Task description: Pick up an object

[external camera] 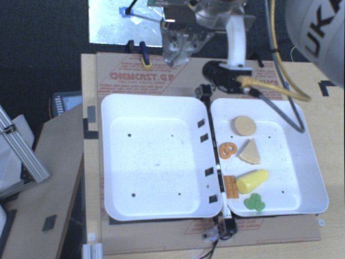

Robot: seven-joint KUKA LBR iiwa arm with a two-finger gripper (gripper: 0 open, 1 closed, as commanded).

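Observation:
The right bin (302, 161) holds several small things: a round tan cookie (244, 125), an orange pretzel (227, 150), a pale wedge of cheese (250, 152), a yellow corn cob (252, 181), an orange waffle block (230, 186) and a green leafy piece (255, 203). My gripper (177, 52) hangs high above the far edge of the left bin (116, 144), well away from all of them. Nothing shows between its fingers.
A cardboard sheet (135, 75) lies under both bins. Black clips (205, 139) run along the seam between the bins. A shiny metal plate (116, 15) sits at the back left, and an aluminium rail (21, 150) at the far left.

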